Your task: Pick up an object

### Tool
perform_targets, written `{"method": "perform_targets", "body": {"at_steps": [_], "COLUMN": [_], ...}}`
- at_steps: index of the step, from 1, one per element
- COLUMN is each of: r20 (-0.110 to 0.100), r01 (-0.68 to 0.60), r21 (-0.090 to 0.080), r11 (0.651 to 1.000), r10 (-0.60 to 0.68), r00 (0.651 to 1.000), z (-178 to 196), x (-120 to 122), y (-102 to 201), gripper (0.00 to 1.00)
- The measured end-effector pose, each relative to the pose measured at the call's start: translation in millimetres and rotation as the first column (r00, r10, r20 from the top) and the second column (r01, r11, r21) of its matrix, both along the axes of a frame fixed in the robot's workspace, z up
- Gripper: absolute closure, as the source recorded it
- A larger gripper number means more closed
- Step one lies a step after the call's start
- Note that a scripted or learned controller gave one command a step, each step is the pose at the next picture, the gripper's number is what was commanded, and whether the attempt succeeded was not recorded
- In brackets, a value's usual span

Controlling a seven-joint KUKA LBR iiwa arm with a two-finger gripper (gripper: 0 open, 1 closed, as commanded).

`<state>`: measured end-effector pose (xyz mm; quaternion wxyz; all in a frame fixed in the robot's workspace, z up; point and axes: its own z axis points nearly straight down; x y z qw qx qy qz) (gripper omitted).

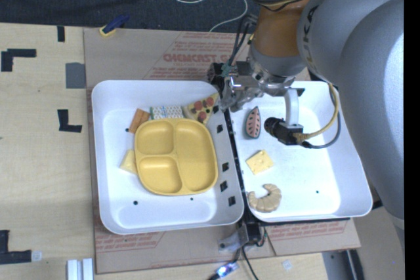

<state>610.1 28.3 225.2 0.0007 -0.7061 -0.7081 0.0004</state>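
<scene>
- Arm [341,56] comes in from the right, orange band above wrist; gripper [231,96] sits low over the top end of the divider btwn the two bins.
- Jaws: can't tell if apart or together, hidden under wrist hardware.
- Left bin [108,160]: yellow divided plate [176,155] fills the middle, 3 compartments, lying flat.
- Pizza slice [202,107] at left bin's top right corner, just beside the gripper; contact unclear.
- Small checkered piece [165,113] & orange-brown piece [138,120] along plate's top edge, partly tucked under it.
- Pale yellow wedge [128,161] pokes out from under plate's left edge.
- Right bin [341,187]: watermelon slice [253,122] near its top left, just below/right of the gripper, standing on edge.
- Cheese cube [258,161] near the bin's left-centre, apart from the slice.
- Croissant-like pastry [265,197] at bin's bottom left corner.
- Black cylinder part w/ cable [283,131] hangs off the wrist over right bin.
</scene>
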Motion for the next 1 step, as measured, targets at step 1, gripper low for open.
{"method": "perform_targets", "body": {"at_steps": [1], "r20": [0.000], "r01": [-0.001], "r21": [0.001], "r11": [1.000], "r10": [0.001], "r00": [1.000], "z": [3.3], "x": [11.2], "y": [14.7], "gripper": [1.00]}}
